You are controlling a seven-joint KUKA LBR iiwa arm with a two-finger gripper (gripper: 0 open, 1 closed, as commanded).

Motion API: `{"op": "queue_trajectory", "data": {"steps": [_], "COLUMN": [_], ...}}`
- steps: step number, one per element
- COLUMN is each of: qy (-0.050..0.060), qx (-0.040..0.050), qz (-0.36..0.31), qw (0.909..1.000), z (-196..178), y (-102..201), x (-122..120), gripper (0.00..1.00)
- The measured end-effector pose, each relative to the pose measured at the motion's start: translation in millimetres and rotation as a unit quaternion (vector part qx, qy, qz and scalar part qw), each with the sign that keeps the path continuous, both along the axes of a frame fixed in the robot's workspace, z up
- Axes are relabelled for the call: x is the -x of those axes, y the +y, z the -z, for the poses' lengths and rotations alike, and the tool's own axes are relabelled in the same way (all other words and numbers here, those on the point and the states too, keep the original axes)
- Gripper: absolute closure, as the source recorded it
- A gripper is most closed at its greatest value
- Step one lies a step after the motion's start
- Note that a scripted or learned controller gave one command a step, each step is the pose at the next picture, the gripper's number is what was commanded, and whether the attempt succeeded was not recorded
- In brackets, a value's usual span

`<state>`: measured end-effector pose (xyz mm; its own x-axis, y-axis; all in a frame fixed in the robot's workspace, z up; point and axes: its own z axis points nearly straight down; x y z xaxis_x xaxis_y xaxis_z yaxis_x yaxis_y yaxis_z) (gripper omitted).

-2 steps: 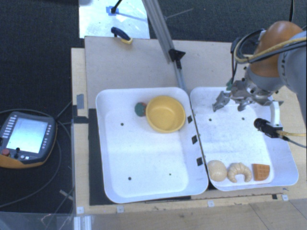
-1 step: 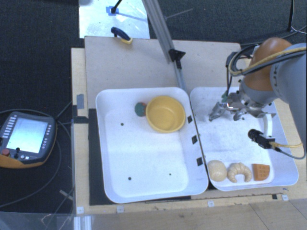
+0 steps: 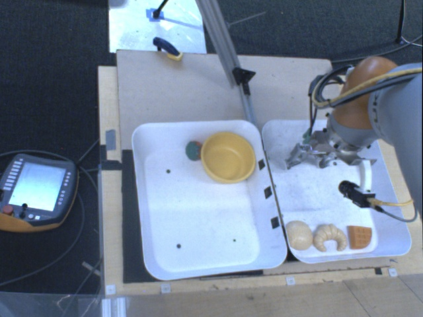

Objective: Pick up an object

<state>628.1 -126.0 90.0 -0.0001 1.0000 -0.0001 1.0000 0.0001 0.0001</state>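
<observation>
My gripper (image 3: pixel 297 158) hangs over the upper part of the right bin (image 3: pixel 395 244), below the arm's orange band (image 3: pixel 360 98). Nothing shows in it. Three objects lie in a row along that bin's front wall: a pale round bun (image 3: pixel 298 234), a croissant (image 3: pixel 330 237) and an orange waffle-like square (image 3: pixel 359 236). They are well below the gripper and apart from it. In the left bin (image 3: pixel 198 243), a yellow bowl (image 3: pixel 228 157) stands upright at the upper right, and a small green and red object (image 3: pixel 193 150) touches its left side.
A black plug on a yellow cable (image 3: pixel 357 195) hangs from the arm over the right bin's middle. A grey pole (image 3: pixel 221 35) slants down to the bench between the bins' far edges. A teach pendant (image 3: pixel 34 191) lies on the floor at left.
</observation>
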Motion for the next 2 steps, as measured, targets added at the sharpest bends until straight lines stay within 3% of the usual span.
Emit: {"op": "queue_trajectory", "data": {"steps": [1,2], "qy": [-0.001,-0.002], "qx": [0.0001,0.0002], "qz": [0.000,0.000], "qw": [1.0000,1.0000], "z": [-11,-55], "y": [0,0], "x": [-1,3], "gripper": [1.00,1.00]}}
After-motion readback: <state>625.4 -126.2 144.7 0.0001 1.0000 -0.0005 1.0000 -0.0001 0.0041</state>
